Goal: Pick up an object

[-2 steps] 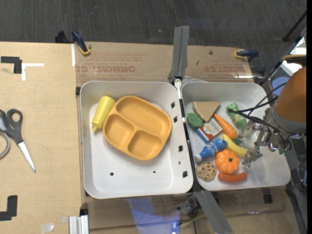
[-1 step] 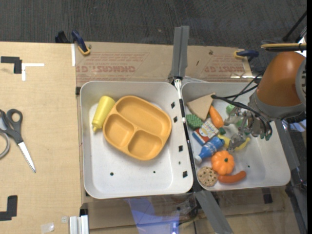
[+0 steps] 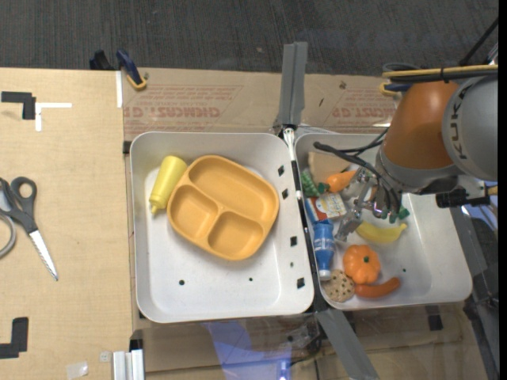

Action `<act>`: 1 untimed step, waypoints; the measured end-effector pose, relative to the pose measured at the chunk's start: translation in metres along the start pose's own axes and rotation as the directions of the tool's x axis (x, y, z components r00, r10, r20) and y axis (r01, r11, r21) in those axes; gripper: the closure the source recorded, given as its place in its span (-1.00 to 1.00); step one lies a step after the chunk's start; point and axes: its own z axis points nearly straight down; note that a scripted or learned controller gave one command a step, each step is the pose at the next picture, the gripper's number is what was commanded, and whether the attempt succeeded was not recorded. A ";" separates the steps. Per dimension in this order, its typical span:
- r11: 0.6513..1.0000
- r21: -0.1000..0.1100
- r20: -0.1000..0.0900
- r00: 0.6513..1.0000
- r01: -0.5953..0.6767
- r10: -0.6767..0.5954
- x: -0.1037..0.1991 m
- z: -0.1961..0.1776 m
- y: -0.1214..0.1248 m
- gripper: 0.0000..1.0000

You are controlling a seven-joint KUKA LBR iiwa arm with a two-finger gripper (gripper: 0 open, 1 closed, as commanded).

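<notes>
My gripper (image 3: 361, 218) hangs low in the right bin (image 3: 444, 283), below the orange band of the arm. It is open, with one finger beside the blue bottle (image 3: 322, 244) and the other over the left end of the yellow banana (image 3: 382, 231); nothing sits between them. Just below it lies an orange pumpkin (image 3: 362, 264). Nearby are a red sausage (image 3: 379, 288), a cookie (image 3: 339, 286), a carrot (image 3: 341, 180), a green piece (image 3: 310, 186) and a red-and-white packet (image 3: 330, 206).
The left bin (image 3: 214, 291) holds a yellow divided plate (image 3: 223, 207) and a yellow bottle-like object (image 3: 165, 182). Scissors (image 3: 24, 220) lie on the bench at the far left. A blue clamp (image 3: 131, 68) sits at the back.
</notes>
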 end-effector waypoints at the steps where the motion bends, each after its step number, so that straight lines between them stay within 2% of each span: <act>1: 1.000 0.000 -0.002 1.000 0.000 0.000 0.053 0.000 -0.042 -1.00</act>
